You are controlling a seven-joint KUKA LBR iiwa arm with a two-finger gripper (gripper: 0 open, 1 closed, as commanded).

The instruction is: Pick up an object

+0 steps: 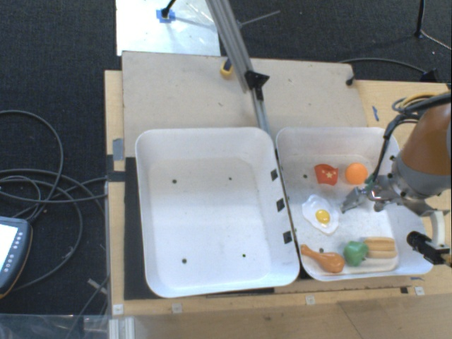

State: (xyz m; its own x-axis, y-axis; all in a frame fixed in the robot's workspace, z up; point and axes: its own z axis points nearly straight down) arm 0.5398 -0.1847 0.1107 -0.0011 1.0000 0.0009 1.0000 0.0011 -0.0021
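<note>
Over the right bin [296, 147], near its middle, the gripper [353, 202] is seen, nothing visibly held; whether it is wide or narrow cannot be told. A fried egg [320, 214] lies just beside it. A red piece [325, 174] and an orange ball [357, 173] sit toward the far edge. Along the near edge are found a drumstick [324, 258], a green vegetable [355, 251] and a hot dog [381, 246].

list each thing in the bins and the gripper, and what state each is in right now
gripper: above the right bin, between the orange ball and the fried egg, holding nothing
red piece: lying in the right bin, untouched
orange ball: resting beside the red piece
fried egg: lying flat, yolk up
chicken drumstick: lying by the bin's near rim
green vegetable: lying against the hot dog
hot dog: lying flat
left bin: holds no objects
</note>
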